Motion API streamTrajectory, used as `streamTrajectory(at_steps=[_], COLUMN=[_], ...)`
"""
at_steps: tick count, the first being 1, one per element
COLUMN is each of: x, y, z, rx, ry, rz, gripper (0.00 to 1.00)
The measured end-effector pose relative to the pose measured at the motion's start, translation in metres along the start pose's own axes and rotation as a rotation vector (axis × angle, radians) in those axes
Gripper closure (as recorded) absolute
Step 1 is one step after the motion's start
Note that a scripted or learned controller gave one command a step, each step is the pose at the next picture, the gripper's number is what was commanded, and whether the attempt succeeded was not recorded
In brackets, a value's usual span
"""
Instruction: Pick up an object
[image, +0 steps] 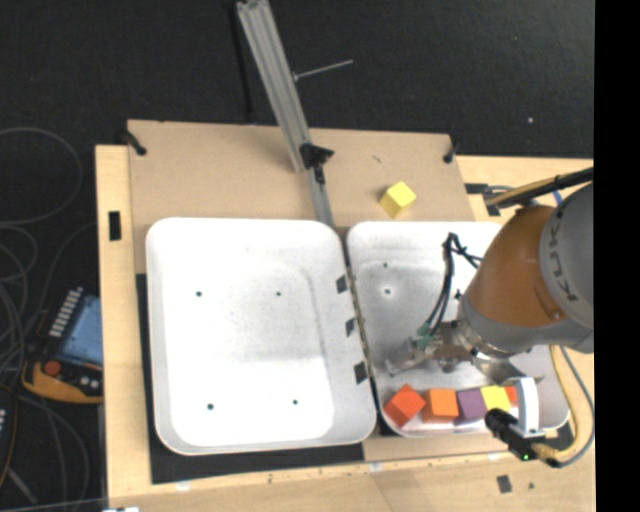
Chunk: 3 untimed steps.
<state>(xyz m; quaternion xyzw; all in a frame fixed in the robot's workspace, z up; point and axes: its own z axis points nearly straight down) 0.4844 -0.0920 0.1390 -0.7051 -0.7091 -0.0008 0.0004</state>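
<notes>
A: Where the right bin (400, 250) meets its near wall: four blocks, filed in a row. Orange block (405, 404) at the left end, then a second orange block (443, 403), purple block (470, 404), yellow block (497, 399). Row axis roughly along the near wall, left to right.

B: Noted. Location of the gripper (437, 347)?

A: Low over the right bin, under the orange band (510, 275) of the arm, just behind the row. Blocks toward the near edge from it, close by, apparently not touching. State of the jaws: cannot tell, hidden in the wrist clutter and cables.

B: Nearest candidate?

A: Probably the second orange block or the left-end one, both just forward of the gripper. Judged next need: short shift toward the near wall, then down. Risk: blocks packed side by side, little room for a finger between.

B: Other entries?

A: Left bin (240, 330), white. Stray yellow cube (397, 198) on the bench board beyond the bins, well apart from the gripper.
</notes>
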Motion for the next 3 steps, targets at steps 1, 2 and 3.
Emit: streamTrajectory(at_steps=[1, 2, 3], x=[0.078, 0.100, 0.179], y=[0.002, 0.001, 0.021], z=[-0.060, -0.057, -0.057], rx=[-0.007, -0.001, 0.000], ry=[0.001, -0.001, 0.001], rz=[-0.004, 0.000, -0.005], gripper=[0.00, 0.00, 0.00])
